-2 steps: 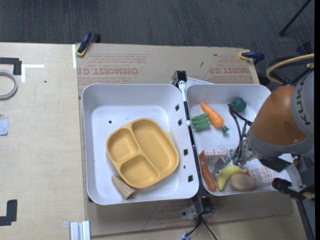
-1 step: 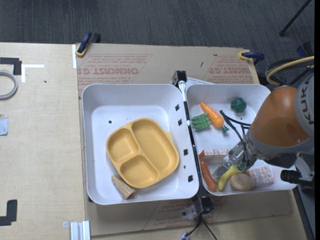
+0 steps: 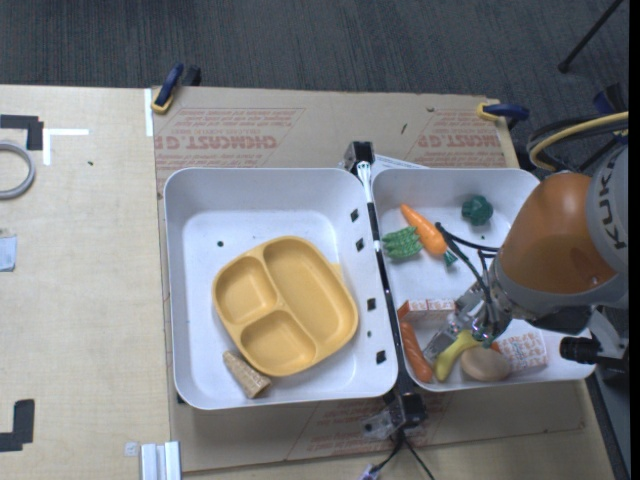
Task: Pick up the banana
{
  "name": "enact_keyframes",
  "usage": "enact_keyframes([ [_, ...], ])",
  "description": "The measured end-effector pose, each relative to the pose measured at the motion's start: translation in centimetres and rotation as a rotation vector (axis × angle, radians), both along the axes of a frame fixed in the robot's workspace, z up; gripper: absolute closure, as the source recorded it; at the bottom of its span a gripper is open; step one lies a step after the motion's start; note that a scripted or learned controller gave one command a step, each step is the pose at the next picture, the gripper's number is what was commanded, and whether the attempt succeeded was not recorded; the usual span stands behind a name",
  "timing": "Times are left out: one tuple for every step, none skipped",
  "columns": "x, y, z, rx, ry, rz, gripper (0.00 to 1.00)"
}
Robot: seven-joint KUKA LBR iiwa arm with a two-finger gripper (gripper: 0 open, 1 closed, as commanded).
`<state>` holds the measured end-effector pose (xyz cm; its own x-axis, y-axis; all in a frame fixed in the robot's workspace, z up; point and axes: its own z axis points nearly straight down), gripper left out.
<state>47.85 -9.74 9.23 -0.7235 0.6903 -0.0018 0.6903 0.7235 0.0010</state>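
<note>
Grasp stage. The gripper [image 3: 468, 330] hangs low in the right bin [image 3: 447, 183], directly over the banana [image 3: 455, 352] (near the front wall); its grip state cannot be told. Next: a secure closure, then lift.

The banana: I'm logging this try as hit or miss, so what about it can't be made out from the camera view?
- Banana: its upper end is hidden under the end effector.
- Contact between them: too small and cluttered to judge a hold.
- Finger opening: blocked by the arm's orange band and wrist.
</note>
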Motion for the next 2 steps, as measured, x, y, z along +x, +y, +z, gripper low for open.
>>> enact_keyframes([
  [-0.02, 0.03, 0.00, 0.000, -0.001, -0.269, 0.00],
  [-0.02, 0.03, 0.00, 0.000, 0.000, -0.269, 0.00],
])
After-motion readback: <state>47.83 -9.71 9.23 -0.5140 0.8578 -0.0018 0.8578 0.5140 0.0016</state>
